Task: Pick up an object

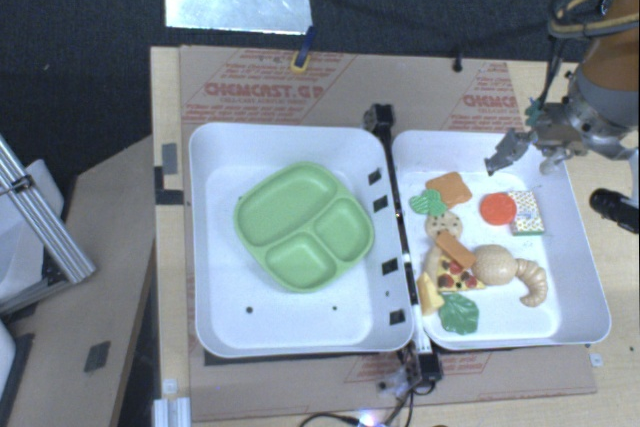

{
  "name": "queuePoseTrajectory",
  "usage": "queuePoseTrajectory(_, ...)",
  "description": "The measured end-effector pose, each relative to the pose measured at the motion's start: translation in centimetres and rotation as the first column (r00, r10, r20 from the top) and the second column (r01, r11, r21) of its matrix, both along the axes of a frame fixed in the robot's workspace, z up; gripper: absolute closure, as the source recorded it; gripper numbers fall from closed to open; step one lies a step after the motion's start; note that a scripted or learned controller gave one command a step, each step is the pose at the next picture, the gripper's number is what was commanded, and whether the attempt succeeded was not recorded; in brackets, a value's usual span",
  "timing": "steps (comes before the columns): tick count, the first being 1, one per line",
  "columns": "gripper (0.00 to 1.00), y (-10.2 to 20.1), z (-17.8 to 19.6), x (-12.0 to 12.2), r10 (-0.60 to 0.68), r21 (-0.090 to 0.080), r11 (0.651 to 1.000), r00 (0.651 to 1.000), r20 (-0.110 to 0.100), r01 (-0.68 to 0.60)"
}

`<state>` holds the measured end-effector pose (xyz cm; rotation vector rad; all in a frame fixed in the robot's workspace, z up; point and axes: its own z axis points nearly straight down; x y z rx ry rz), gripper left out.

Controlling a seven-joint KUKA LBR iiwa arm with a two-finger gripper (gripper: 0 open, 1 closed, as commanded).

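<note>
Here, left bin point(215, 235) holds a green divided plate point(303, 226); right bin point(575, 245) holds toy foods, including a croissant point(533, 281); gripper point(524, 153) fingers spread apart, holding nothing.

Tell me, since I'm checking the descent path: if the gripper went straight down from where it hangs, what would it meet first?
Probably bare floor of the right bin near its far edge. The gripper hangs beyond the orange-red round piece and patterned square, though depth is hard to judge from this slant.

One fixed camera looks down aslant on both bins point(300, 140).
</note>
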<state>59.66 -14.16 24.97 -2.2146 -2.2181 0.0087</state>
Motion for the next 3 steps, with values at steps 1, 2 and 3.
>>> queuePoseTrajectory(1,0.00,0.0,0.6,0.2,0.002,-0.002,1.000,1.000,0.010,-0.002)
queuePoseTrajectory(2,0.00,0.2,-3.8,-0.5,0.000,-0.001,1.000,1.000,0.007,0.000)
queuePoseTrajectory(3,0.00,0.4,-8.0,-0.4,0.000,-0.001,1.000,1.000,0.008,0.000)
